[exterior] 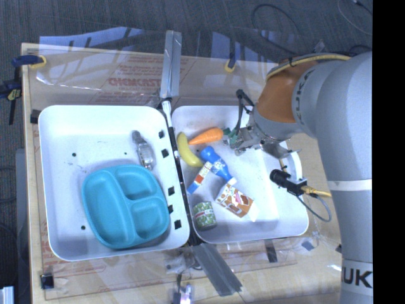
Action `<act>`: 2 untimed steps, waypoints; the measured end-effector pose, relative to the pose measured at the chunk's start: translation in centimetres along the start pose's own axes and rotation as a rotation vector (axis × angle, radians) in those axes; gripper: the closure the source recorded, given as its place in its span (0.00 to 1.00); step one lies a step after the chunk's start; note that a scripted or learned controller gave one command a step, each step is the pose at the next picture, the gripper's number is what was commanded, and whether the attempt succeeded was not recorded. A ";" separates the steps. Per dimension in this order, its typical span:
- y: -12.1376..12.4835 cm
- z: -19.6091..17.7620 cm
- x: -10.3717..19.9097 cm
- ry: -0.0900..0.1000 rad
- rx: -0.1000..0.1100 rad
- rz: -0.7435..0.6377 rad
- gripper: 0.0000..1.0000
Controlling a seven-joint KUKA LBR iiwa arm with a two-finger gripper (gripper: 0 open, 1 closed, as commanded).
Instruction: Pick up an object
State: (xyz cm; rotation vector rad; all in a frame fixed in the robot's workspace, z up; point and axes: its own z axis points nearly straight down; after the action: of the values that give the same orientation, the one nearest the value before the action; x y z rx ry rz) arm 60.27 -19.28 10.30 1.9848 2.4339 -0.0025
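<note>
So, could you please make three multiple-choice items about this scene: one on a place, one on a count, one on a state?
1. Where does the blue tray lie?
A. in the left bin
B. in the right bin
C. on the floor

2. How many compartments does the tray have?
A. one
B. three
C. six

3. How does the banana lie?
A. between the pincer's fingers
B. on the tray
C. loose in the right bin, next to the carrot

Key: 1 A, the tray fills the lower part of the left bin. 2 B, two ridges split it into three wells. 3 C, the banana rests by the divider while the pincer is past the carrot's other end.
</note>
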 end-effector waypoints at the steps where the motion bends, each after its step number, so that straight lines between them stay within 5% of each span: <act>1: 5.3 1.0 -1.4 0.001 -0.002 0.217 0.00; 2: -5.2 -7.9 -0.6 0.001 0.000 0.114 0.00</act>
State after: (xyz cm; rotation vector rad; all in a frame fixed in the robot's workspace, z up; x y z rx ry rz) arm 55.35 -20.93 18.22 2.1212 2.3170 -0.0007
